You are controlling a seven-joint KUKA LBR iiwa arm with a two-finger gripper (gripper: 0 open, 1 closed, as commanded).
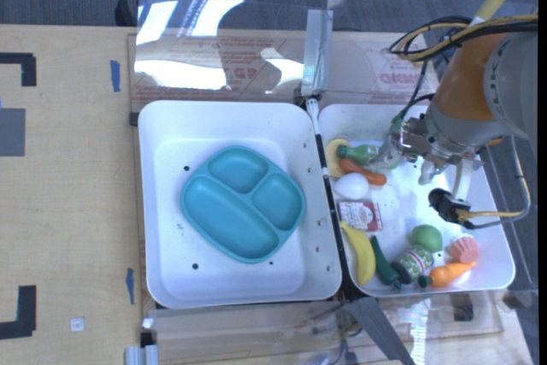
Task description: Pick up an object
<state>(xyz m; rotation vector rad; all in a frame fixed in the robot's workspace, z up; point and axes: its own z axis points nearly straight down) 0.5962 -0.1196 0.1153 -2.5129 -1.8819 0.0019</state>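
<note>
Two shallow white bins were seen side by side on the wooden surface [60,209]. The left bin [162,269] held a turquoise divided plate [244,203] with three compartments, lying near its middle.

The right bin [500,256] was taken as the landmark for the toy foods. Along its left wall, a white egg [351,185] was seen, with a small red-and-white packet [359,214] just below it and a yellow banana [361,250] further toward the near edge. Above the egg lay an orange carrot [362,173] and a green-and-red piece [359,153], the carrot touching the egg. Toward the bin's near right corner, a green round fruit [427,236], a pink shell-shaped piece [464,250], a second orange carrot [449,273] and a dark green vegetable [386,262] were clustered close together.

The grey arm with its orange band [466,81] was seen reaching over the bin's far right part. The gripper [432,158] hung above the bin floor, to the right of the egg and apart from it. Whether the fingers were open or closed could not be told, and no object was seen between them.
</note>
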